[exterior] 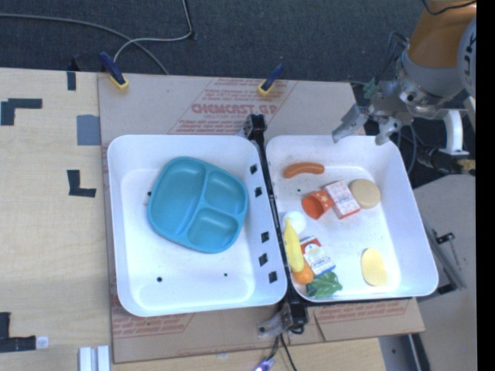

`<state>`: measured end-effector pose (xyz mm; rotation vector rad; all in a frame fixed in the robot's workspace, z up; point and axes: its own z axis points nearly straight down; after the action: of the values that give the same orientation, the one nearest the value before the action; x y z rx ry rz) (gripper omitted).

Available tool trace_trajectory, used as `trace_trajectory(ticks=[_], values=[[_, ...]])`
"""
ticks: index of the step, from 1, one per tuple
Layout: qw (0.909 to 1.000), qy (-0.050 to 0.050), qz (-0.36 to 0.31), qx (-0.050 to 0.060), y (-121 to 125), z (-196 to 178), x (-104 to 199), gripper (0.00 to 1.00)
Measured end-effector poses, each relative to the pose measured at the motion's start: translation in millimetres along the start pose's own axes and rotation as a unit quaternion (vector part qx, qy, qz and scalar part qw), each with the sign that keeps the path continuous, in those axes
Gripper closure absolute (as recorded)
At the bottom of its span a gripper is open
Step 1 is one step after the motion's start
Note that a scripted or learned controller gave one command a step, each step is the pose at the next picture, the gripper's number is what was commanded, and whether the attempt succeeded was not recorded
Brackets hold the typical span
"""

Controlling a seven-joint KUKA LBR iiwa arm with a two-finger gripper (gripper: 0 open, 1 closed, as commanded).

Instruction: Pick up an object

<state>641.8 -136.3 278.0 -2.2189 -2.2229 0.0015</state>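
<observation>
The right bin (402,207) holds several toy foods: a sausage (303,169), a red-and-white carton (341,199), a tan bun (364,193), a small red piece (313,205), a yellow banana (291,240), a red-and-white packet (315,255), a green vegetable (325,286) and a yellow lemon-like piece (374,267). My gripper (362,129) hangs open above the bin's far right rim, its two fingers spread with nothing between them. It is well behind the bun and the carton.
The left bin (124,207) holds a blue sectioned plate (198,204). Black clips line the divider (265,207) between the bins. Yellow clamps (114,73) pin the cardboard at the back, and a cable runs across the dark floor.
</observation>
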Motion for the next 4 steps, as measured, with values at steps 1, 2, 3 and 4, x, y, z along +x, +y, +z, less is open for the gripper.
trace_trajectory(ticks=[1,2,3,4], values=[[1.0000,0.001,0.000,0.002,25.4,134.5,41.1,0.00],[1.0000,0.000,0.000,-0.001,-26.4,192.2,42.6,0.00],[1.0000,-0.001,0.001,-0.003,-67.9,191.6,38.3,0.00],[1.0000,-0.001,0.001,-0.003,-67.6,181.9,37.6,1.00]])
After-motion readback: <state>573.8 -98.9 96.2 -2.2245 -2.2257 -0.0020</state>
